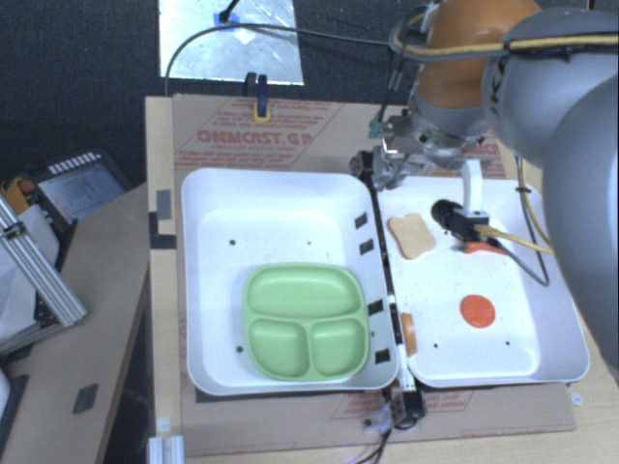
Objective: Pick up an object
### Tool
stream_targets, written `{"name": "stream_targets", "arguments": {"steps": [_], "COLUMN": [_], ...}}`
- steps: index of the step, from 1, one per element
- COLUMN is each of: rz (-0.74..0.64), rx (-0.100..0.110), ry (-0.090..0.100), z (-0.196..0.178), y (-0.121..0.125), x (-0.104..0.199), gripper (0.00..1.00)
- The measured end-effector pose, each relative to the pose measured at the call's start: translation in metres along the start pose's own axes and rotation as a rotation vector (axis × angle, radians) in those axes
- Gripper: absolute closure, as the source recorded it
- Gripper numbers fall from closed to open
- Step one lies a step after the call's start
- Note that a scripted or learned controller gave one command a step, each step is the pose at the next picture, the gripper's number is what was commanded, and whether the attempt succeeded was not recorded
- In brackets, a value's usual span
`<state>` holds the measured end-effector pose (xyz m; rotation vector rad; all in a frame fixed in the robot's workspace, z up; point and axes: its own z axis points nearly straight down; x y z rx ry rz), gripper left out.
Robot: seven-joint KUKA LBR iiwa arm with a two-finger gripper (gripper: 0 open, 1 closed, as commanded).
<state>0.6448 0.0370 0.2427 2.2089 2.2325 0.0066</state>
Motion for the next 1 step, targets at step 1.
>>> {"name": "stream_targets", "arguments": {"steps": [1], "rz": [0.001], "rx": [0.003], "ry": [0.0], "z": [0.0218], "y": [0.009], "x": [0.0493], "gripper": [1.0]}}
